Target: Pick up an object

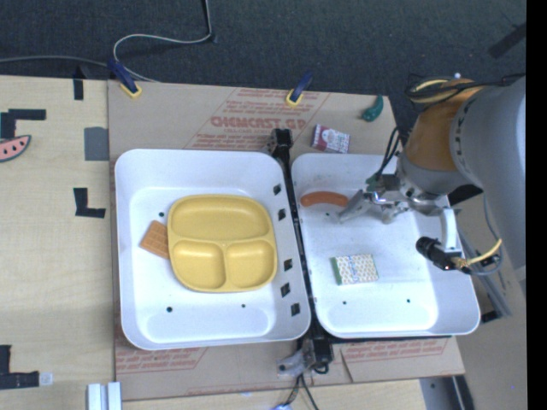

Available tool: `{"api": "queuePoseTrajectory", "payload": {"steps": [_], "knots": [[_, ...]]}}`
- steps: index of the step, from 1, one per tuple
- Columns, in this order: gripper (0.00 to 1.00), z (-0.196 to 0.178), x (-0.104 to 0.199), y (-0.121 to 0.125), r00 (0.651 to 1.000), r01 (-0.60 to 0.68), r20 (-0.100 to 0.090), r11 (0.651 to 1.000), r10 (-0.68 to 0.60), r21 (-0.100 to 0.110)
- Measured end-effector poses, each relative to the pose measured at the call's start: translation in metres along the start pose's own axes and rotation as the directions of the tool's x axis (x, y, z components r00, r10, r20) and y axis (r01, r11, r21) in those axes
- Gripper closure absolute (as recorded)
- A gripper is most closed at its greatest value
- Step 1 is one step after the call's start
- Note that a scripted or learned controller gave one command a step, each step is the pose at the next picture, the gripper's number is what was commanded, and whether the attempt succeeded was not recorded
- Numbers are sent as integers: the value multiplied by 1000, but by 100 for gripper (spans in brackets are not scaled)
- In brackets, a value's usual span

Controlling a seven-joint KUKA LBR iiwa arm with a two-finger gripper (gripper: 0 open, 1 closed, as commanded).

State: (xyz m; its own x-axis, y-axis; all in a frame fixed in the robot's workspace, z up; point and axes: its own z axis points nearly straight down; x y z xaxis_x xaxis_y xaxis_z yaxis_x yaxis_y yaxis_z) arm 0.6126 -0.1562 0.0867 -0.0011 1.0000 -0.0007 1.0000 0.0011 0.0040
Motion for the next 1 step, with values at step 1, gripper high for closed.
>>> {"api": "queuePoseTrajectory", "payload": {"steps": [1], "knots": [[0,1,50,10,1000,2,0,1000,-2,0]]}}
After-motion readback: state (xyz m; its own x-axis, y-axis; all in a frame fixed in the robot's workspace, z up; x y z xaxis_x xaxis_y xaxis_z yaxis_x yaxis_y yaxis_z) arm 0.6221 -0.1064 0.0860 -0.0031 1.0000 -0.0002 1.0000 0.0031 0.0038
